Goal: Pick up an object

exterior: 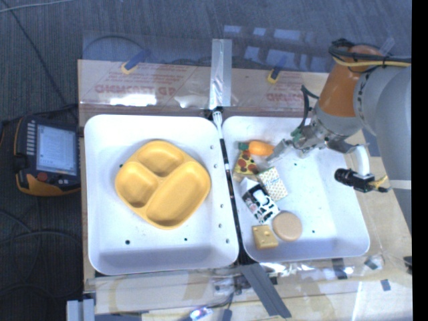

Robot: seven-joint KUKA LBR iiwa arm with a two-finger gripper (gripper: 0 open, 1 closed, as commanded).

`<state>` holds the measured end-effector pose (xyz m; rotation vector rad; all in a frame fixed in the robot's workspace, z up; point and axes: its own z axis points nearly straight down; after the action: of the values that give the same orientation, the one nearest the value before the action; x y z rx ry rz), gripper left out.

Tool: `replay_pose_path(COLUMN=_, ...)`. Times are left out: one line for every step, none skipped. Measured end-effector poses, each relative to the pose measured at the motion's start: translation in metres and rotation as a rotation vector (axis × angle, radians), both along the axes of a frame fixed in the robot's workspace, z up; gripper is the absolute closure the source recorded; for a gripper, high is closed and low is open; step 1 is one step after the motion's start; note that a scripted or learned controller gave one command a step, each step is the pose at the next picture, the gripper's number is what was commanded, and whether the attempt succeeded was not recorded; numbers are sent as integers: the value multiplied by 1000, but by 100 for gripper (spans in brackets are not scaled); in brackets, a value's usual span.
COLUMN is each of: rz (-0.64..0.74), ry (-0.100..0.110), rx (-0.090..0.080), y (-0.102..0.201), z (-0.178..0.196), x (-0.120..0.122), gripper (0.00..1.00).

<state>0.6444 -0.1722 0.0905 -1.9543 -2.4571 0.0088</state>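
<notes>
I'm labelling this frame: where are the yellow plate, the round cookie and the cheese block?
yellow plate point(162, 182), camera view, centre where its compartments meet
round cookie point(288, 227), camera view, top face
cheese block point(265, 237), camera view, top face

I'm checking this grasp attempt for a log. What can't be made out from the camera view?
- Gripper: its tip is small and blurred beside the orange object; contact or grasp cannot be judged.
- Black-and-white item: print too small to read.
- Patterned item by the right bin's left wall: too small to identify.
- Handheld screen left of the bench: display washed out, unreadable.
</notes>
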Motion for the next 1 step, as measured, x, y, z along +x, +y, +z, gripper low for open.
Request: replay_pose_path(rz=87, ry=-7, rx=-7, y=45, z=-2, x=25, gripper=0)
